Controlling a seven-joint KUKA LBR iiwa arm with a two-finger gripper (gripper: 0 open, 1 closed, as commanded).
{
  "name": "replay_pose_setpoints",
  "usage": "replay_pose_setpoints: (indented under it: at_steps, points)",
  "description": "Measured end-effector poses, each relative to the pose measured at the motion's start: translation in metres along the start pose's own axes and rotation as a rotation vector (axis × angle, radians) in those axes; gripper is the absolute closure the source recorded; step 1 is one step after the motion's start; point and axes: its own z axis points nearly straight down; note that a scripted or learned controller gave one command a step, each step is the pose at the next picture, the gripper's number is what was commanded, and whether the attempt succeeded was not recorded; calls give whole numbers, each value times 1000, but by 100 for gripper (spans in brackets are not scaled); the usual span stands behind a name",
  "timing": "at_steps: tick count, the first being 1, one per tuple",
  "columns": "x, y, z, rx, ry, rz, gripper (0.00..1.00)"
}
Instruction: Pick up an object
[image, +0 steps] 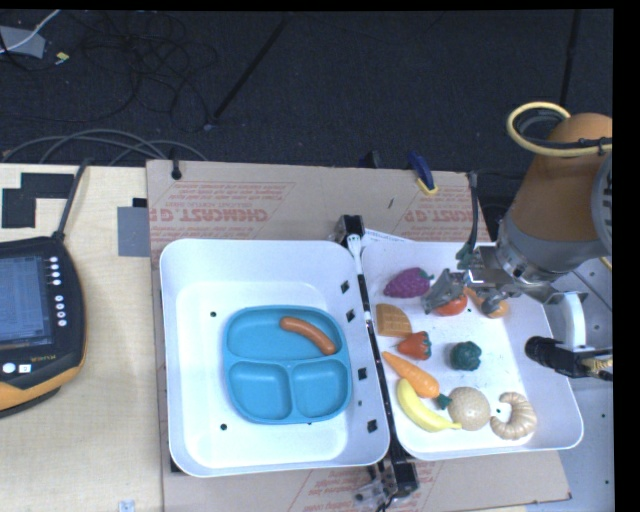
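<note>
Toy food is lying scattered across the right bin, and the hand is hovering low over its upper part, directly above a small red-orange piece that is probably a tomato. Whether the hand is spread or closed cannot be told from this slanted view, and nothing is visibly held by it.

Handling judgement: the red-orange piece is most likely hollow moulded plastic, so it should be light, stiff and not fragile. Its smooth, rounded skin is likely slippery, so it may squirt sideways if pinched off-centre. The recommended hold is across its widest part, with the hand descending straight down.

Neighbouring pieces are limiting clearance:
- a purple grape bunch is sitting just beside it on the left;
- a waffle-like piece and a red pepper are lying near it, below and to the left;
- a dark green piece is resting below it, apart.

Alternative targets are lying lower in the same bin: a carrot, a banana, a pale round piece and a croissant. The long ones should be taken across their narrow middle.

The left bin is carrying a blue divided tray with a sausage in its top compartment.
</note>
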Motion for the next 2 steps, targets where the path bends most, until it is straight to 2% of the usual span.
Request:
replay_pose_setpoints:
  at_steps: [1,2]
  points:
    - [-1,0,-10,2,1,0,100]
    - [11,-71,-158,-16,-1,-1,100]
